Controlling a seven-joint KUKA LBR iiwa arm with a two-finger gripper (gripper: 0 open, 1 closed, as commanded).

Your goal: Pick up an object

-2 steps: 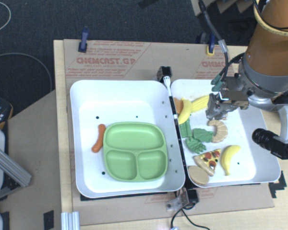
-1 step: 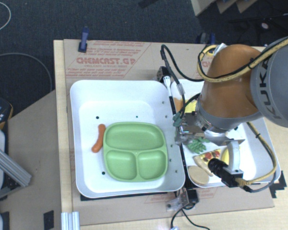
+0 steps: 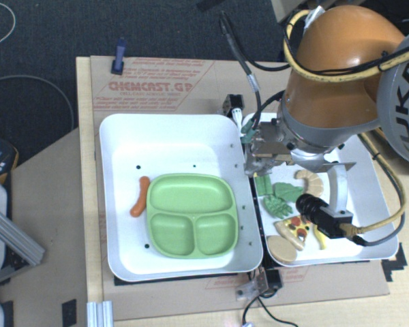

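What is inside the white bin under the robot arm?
The right bin holds toy food: green leafy pieces, a pizza slice, a yellow piece and tan round pieces. The arm covers the far part of the bin, so anything lying there is hidden.

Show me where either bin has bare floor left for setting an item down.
The left bin has a bare strip along its far wall, above the green divided tray, and a narrower one left of the orange sausage. The right bin is crowded: toy food clusters under the arm.
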